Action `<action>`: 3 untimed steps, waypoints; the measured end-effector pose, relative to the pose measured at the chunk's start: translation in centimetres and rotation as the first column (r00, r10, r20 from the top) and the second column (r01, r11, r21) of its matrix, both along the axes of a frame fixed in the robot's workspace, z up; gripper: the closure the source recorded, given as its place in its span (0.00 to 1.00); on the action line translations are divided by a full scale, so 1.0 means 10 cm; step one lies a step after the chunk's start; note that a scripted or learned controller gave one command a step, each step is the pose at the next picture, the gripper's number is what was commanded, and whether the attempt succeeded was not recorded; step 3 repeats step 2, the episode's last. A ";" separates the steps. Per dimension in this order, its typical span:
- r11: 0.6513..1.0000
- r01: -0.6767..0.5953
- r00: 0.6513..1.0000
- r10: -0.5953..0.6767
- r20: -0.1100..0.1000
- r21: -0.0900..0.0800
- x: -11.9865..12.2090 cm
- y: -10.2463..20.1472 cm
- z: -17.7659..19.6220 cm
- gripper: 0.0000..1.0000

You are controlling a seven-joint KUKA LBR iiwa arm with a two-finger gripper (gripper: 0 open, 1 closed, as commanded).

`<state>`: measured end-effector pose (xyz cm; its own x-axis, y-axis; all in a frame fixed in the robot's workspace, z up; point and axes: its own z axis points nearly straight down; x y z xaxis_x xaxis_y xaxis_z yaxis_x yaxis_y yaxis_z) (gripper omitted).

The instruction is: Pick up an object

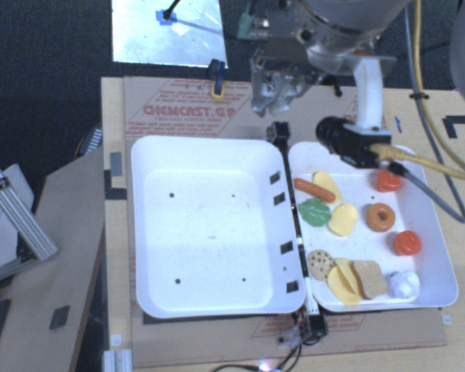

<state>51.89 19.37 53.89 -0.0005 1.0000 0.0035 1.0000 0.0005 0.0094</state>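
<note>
The right bin (442, 273) holds toy food: a hot dog (313, 190), a green leafy piece (315, 213), a yellow wedge (343, 219), a brown donut (380, 217), two red tomatoes (407, 243) (388, 180), a cookie (320, 264), a slice of bread (370, 279) on a yellow piece (341, 283), and a white lump (404, 284). My gripper (275, 95) hangs above the back edge of the bins, near the divider, well apart from all the food.
The left bin (209, 223) sits beside the right one on a cardboard sheet (178, 107). A black camera unit (349, 142) with yellow cable reaches over the right bin's back edge. A shiny plate (167, 18) lies behind.
</note>
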 end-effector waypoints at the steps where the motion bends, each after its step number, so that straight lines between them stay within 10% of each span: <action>1: 1.000 -0.001 1.000 0.001 -0.025 -0.009 0.21 0.30 -1.98 1.00; 2: 1.000 -0.004 1.000 0.004 -0.023 -0.008 -0.37 0.41 -3.03 1.00; 3: 1.000 -0.004 1.000 0.004 -0.023 -0.008 -0.37 0.41 -3.03 1.00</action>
